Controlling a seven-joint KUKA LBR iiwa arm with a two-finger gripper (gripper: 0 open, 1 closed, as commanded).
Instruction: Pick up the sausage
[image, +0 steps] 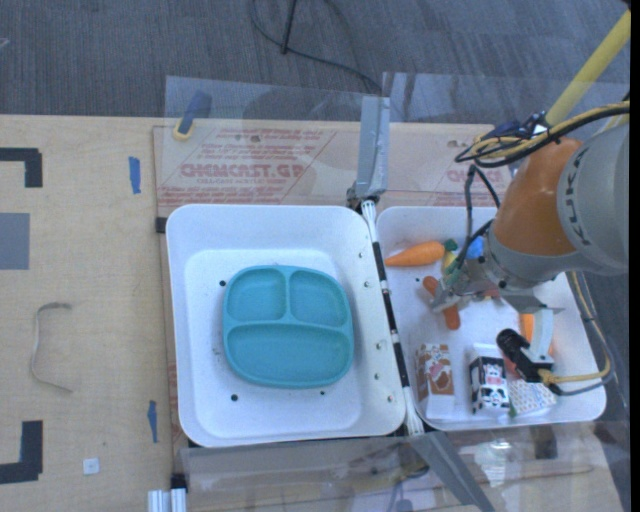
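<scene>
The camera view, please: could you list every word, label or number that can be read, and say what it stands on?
"CHEMCAST GP", red, faint and seemingly mirrored, on the clear sheet behind the bins; reading uncertain.
"KU", part of a longer word, on the grey arm at the right edge.
Print on the small brown packet in the right bin: too small to read.
Print on the black-and-white carton beside it: too blurred to read.

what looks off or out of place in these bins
Nothing spilled or damaged. The teal plate sits flat in the left bin; the carrot and small packets lie loosely scattered in the right bin.
</scene>
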